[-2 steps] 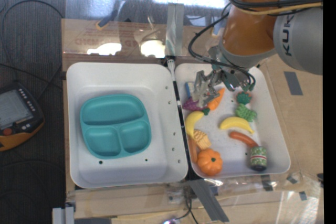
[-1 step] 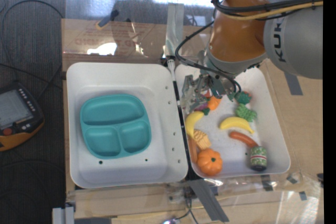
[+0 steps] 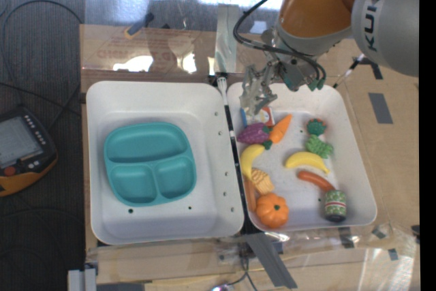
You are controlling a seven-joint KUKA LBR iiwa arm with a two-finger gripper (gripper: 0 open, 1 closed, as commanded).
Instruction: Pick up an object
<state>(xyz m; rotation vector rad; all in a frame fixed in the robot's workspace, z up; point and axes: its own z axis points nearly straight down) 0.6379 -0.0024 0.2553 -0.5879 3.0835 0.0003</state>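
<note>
Risk: the toys crowd the right bin's (image 3: 354, 146) left wall. Eggplant (image 3: 253, 133), carrot (image 3: 280, 128) and a banana (image 3: 249, 159) touch there, so a descent could wedge a finger between two, push them aside, or clip the wall. The gripper (image 3: 257, 102) hangs over the bin's top-left corner, just above the eggplant. Can't tell how far open; nothing visibly held. The left bin's teal tray (image 3: 149, 161) is well apart.
</note>
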